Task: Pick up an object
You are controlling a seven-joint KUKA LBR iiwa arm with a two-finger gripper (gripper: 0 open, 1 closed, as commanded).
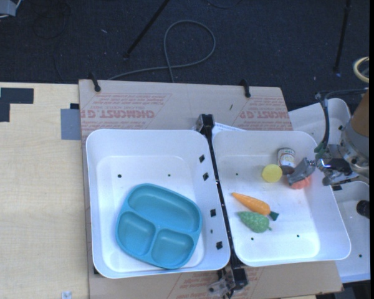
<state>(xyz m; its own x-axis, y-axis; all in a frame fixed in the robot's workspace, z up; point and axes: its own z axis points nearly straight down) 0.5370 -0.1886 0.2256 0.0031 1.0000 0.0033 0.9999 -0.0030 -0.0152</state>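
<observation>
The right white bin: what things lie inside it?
The right white bin holds an orange carrot, a green leafy toy, a yellow ball, and a small metal can. The gripper partly covers a reddish object.

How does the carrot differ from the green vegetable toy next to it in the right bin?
The carrot is orange, long and thin; the green vegetable toy is green, shorter and plumper. The carrot lies nearer the bin's back wall, the green toy just in front of it, towards the camera. Both lie flat in the right bin, slanted the same way, close together.
</observation>
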